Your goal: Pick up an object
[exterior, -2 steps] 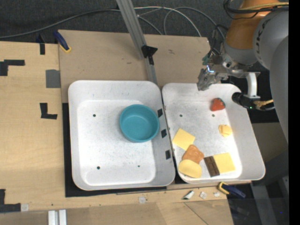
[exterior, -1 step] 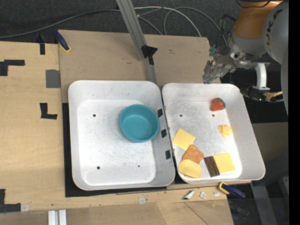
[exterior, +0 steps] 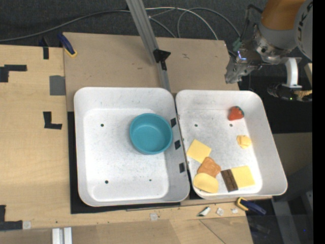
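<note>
Two white bins are sitting side by side on the bench (exterior: 30,151). The left bin (exterior: 91,179) is holding one teal bowl (exterior: 150,132), lying toward its 3 o'clock side. The right bin (exterior: 264,121) is holding six small things: one red piece (exterior: 235,113) at 1 o'clock, one small yellow lump (exterior: 244,141) at 3 o'clock, one yellow square (exterior: 198,150) near 9 o'clock, and, clustering at 6 o'clock, one brown wedge (exterior: 209,166) touching one yellow oval (exterior: 205,183), with one yellow-and-brown block (exterior: 237,178) just beside them. The pincer (exterior: 234,74) is hanging outside the bins, beyond the right bin's 12 o'clock rim, with nothing in it; how wide it is standing I cannot tell. The bench is showing bare wood with black tape marks. Cables (exterior: 193,19) are running over dark floor at 12 o'clock.
</note>
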